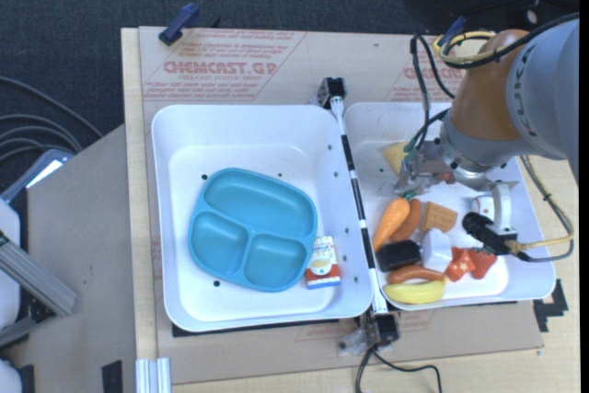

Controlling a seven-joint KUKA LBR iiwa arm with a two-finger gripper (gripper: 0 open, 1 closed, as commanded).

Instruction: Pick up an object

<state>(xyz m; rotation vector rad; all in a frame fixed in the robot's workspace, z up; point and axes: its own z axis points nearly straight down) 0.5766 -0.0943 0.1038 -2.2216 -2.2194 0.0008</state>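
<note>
My gripper (416, 179) is down in the right bin (525, 198), near its back left part. The grey arm with the orange band (488, 101) reaches in from the right above it. Just under the gripper lies an orange carrot (392, 221), with a tan cracker-like piece (440, 217) beside it. A pale yellow item (396, 156) sits right behind the gripper, partly hidden by it. Nearer the front are a black block (399, 253), a white piece (435, 246), a red pepper (470, 264), a red chili (414, 275) and a yellow banana (414, 292).
The left bin (175, 198) holds a blue divided plate (252, 228) and a small carton (322, 259) at the plate's right. A black divider rail (352, 179) runs between the bins. A black clip with cable (488, 233) hangs over the right bin.
</note>
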